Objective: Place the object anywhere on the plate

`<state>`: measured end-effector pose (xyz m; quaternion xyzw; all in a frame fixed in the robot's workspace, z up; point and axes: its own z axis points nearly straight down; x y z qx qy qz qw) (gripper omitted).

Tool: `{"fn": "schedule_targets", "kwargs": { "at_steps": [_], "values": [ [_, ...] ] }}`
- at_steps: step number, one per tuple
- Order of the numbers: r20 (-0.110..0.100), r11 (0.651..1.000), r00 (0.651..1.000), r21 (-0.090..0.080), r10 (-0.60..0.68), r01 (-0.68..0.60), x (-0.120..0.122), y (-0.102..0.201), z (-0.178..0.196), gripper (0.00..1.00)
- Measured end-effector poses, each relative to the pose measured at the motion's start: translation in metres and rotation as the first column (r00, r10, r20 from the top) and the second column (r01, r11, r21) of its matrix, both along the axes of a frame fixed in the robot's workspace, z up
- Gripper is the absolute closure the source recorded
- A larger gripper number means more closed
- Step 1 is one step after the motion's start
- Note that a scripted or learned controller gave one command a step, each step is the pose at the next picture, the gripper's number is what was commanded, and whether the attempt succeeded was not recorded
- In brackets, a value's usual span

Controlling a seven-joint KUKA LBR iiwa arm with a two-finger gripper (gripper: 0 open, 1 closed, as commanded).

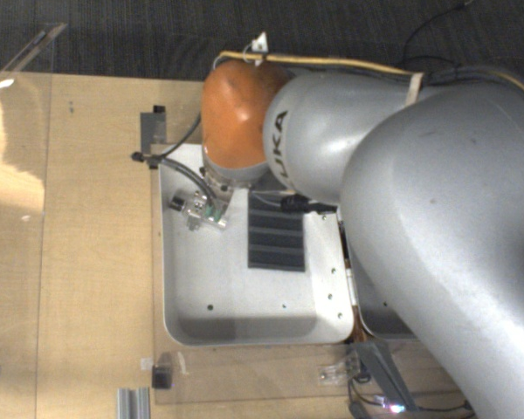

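So the arm [402, 190] pretty much eats the right half of the shot. Big grey body coming in from the right, orange band [234, 116] sitting over the far edge of the left bin [244, 321]. Because of that, the right bin [375, 317] is almost totally covered; just a sliver of its near left corner peeks out under the arm.

The pincer [198, 206] hangs below the orange band, over the far left corner of the left bin. It's a small jumble of clear and metallic bits with a speck of green, and honestly I cannot tell whether it's spread or pressed together, or whether anything is in it. Too small and blurry.

In the left bin there's a dark ribbed rectangle [276, 238] lying flat just right of the pincer, near the bin's far right part. Its far end is tucked under the arm, so I can't see its full shape. I can't say for sure if that's the plate or the object. Nothing else I can make out as the thing to be placed.

On the desk [79, 260], a small black bracket [155, 129] sits by the bin's far left corner with a cable [185, 138] running to the wrist, and another dark clip [162, 376] sits at the near left corner.
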<state>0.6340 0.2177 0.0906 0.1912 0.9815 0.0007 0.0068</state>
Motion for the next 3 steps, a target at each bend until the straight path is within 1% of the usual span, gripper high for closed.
{"fn": "schedule_targets", "kwargs": {
  "at_steps": [1,2,3],
  "values": [
    [0.001,0.971,0.971,-0.015,0.239,-0.239,-0.031,0.001,0.001,1.00],
    [0.001,0.804,0.804,-0.001,0.594,-0.594,0.027,0.018,0.139,1.00],
    [-0.001,0.587,0.587,-0.003,0.810,-0.810,0.036,0.019,0.138,1.00]
  ]
}}
